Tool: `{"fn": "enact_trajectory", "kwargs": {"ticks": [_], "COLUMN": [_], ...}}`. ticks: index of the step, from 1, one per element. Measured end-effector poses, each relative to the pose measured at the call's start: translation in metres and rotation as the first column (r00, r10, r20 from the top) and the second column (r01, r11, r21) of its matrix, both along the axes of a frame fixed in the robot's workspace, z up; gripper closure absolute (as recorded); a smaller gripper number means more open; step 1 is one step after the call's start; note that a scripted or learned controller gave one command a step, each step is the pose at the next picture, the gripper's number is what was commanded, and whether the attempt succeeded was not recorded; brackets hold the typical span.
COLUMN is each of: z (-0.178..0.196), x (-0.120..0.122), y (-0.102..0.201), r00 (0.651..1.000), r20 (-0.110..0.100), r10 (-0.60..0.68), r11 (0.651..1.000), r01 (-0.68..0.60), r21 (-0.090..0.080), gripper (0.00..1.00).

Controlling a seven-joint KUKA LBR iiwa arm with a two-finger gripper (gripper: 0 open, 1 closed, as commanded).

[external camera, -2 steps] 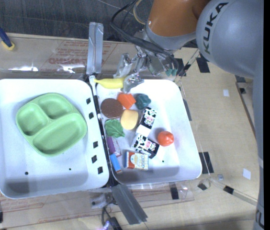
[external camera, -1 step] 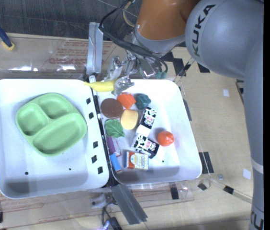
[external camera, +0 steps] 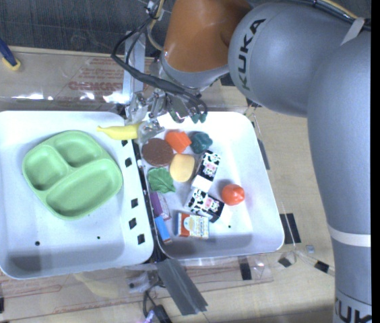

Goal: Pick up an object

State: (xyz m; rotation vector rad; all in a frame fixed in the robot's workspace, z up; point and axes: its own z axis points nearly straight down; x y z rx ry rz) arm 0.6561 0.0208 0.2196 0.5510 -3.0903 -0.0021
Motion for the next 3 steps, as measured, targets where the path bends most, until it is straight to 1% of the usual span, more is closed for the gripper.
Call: {"fn": "enact_trajectory", "kwargs": {"ticks": [1, 2, 3], "z": [0.023, 0.028, 0.001], "x": [-0.11, -0.099, -0.125], "y": [0.004, 0.009, 0.056], "r00": [0.996, 0.998, 0.993], "r20": [0.006, 0.008, 0.002], "r10": [-0.09, 0.063, 0.116], "r11": [0.996, 0.998, 0.993], "r01": [0.09, -0.063, -0.116], "r21": [-0.001, -0.001, 0.001], "gripper": [1.0, 1.0, 1.0]}}
